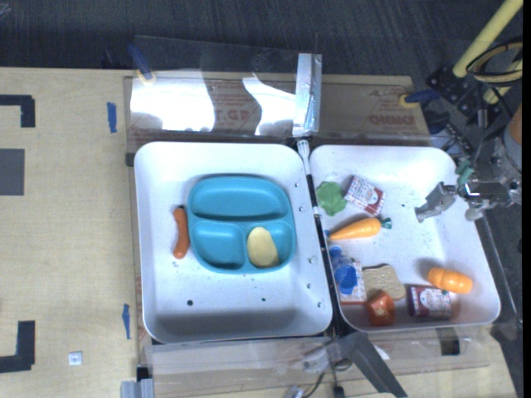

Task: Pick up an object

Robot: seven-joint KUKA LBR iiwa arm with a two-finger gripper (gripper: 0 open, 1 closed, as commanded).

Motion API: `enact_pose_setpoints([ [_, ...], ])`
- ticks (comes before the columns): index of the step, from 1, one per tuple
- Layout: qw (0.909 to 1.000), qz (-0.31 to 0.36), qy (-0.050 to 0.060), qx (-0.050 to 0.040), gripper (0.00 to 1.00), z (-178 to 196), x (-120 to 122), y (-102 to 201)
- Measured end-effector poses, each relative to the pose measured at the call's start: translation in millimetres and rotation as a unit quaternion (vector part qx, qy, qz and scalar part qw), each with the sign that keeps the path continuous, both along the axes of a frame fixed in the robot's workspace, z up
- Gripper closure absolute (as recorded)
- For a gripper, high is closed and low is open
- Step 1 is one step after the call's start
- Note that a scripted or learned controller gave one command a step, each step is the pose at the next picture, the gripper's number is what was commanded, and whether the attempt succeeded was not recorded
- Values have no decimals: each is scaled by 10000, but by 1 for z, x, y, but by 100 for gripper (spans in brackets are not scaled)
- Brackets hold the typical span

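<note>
The pincer [448,199] hangs over the right bin's [489,301] far edge, apparently spread and holding nothing; the carrot [357,230] and other items await picking.

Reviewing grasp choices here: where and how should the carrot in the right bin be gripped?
Grip the carrot across its thick orange middle, coming straight down from above. It lies flat, nearly crosswise in the right bin, so the fingers should close across its narrow width. There is bare floor on both long sides; the tapered tip and green end probably offer less purchase.
</note>
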State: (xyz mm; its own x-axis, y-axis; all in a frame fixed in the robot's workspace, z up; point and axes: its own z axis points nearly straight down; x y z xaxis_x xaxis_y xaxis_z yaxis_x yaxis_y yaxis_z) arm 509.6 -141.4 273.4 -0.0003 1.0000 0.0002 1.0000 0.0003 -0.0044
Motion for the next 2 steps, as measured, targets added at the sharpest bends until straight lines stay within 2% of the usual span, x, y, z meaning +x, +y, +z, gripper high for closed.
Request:
enact_pose_setpoints([
  [1, 9998, 174, 36, 12, 0, -97, 31, 24],
  [2, 9985, 553, 23, 9, 0, -178, 89, 18],
])
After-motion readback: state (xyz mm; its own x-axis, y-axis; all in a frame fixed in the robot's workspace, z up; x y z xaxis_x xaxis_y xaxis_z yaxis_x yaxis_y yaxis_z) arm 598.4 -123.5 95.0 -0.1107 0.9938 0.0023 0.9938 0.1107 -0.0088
